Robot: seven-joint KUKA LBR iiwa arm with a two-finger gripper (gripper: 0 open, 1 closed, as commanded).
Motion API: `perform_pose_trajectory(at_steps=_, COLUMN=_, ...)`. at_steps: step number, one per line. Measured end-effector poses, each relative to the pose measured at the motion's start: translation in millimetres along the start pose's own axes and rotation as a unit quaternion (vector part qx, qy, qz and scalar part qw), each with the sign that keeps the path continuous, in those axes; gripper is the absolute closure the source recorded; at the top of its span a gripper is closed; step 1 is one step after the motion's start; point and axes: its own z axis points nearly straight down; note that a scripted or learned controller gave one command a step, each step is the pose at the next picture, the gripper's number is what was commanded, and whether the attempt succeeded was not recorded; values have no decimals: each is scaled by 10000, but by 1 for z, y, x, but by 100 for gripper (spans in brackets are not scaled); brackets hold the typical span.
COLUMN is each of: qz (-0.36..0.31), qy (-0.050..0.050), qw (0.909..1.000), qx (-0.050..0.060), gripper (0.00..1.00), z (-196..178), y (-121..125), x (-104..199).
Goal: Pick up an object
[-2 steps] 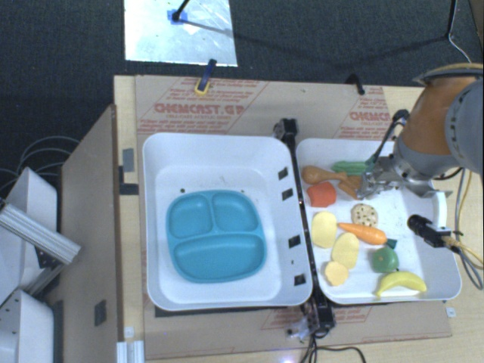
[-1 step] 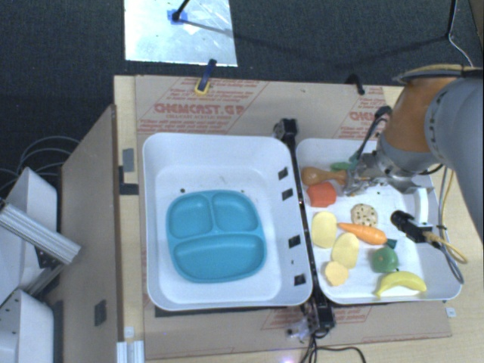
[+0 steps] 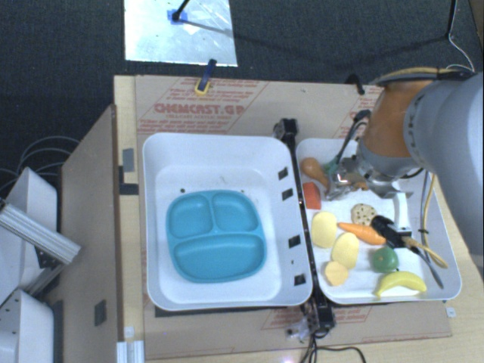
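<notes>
Camera view: the tool (image 3: 342,178) hangs low over the right bin (image 3: 446,278), near its far left corner, just beside a brown piece (image 3: 314,171) and a red piece (image 3: 311,195). Whether it is clenched or released, I cannot tell. A carrot (image 3: 361,233), cookie (image 3: 364,214) and banana (image 3: 401,283) lie nearby.

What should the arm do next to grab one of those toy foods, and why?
Probably descend a little: the gripper hovers at the right bin's far end, over the brown piece and red piece. I see nothing held.
</notes>
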Motion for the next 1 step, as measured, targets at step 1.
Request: perform_pose_trajectory(at_steps=1, qz=-7, qy=8, qw=10000, qx=-50, gripper=100, z=-107, y=13, x=13)
